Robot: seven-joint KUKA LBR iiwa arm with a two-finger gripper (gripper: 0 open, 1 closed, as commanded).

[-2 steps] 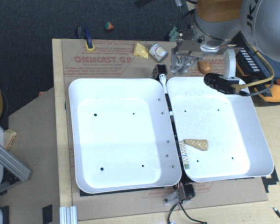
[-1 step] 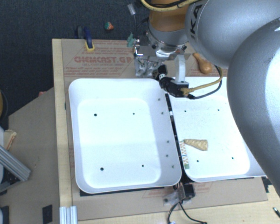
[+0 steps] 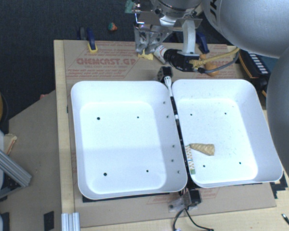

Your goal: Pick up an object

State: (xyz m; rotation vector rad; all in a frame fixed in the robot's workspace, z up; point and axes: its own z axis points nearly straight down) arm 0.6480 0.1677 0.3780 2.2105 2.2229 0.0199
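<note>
Camera view, looking down at a slant. A counter (image 3: 111, 61) topped with a pale brown board stands over dark blue-grey carpet (image 3: 38, 13). Two shallow white bins sit on the board side by side, their inner rims touching. The bin on the view's left (image 3: 79, 129) has four small black dots on its floor. The bin on the view's right (image 3: 260, 124) holds the task's thing, a tan wedge (image 3: 203, 149). It lies flat in the near left part of that bin's floor, narrow end toward the seam between the bins. Just beside it, against the bin's wall, lies a narrow printed strip (image 3: 190, 165) whose print is too small to read.

Red-brown letters on the board behind the left bin read "CHEMCAST G P", and the rest of the line is covered. A blue clamp (image 3: 91, 40) grips the board's far edge.

The grey arm (image 3: 250, 13) fills the upper right, cut off by the frame. Its hand (image 3: 145, 47) hangs over the far edge of the board, behind the bins and well apart from the wedge. I cannot tell whether the hand is released or clenched.

On the carpet beyond lies a small orange-and-green thing (image 3: 113, 27), too small to identify. At lower left a silvery metal rail (image 3: 9, 167) is cut off by the frame. A black cable (image 3: 188, 218) trails from the board's near edge.
</note>
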